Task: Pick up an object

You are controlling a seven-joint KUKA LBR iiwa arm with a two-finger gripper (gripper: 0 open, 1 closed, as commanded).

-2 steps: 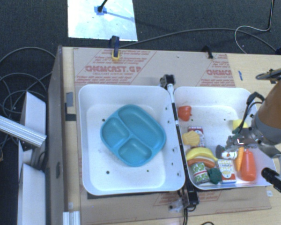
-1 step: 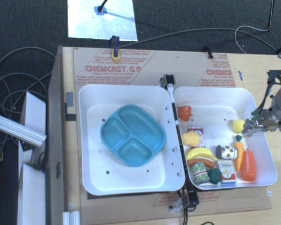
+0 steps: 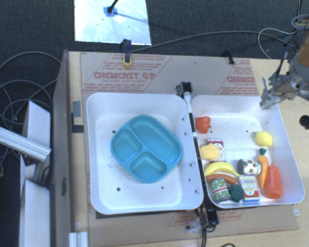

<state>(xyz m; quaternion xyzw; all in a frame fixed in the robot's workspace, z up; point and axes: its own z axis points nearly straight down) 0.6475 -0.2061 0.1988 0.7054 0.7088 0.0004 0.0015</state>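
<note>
The left shallow white plastic bin (image 3: 100, 192) holds a blue three-compartment plate (image 3: 146, 147); the right shallow white plastic bin (image 3: 286, 138) holds the small toys crowded toward its near side. The grey arm's two-finger gripper (image 3: 266, 103) hangs above that bin's far right rim, touching nothing; whether it is apart or together I cannot tell. Judged the approach step: next, descend onto one piece. The orange plastic carrot (image 3: 263, 172), near the near-right corner, runs far-to-near, its tip pointing nearward.

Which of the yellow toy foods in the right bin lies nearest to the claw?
The lemon, alone by the bin's right wall, below the claw. The banana lies lower, amid the clutter.
</note>
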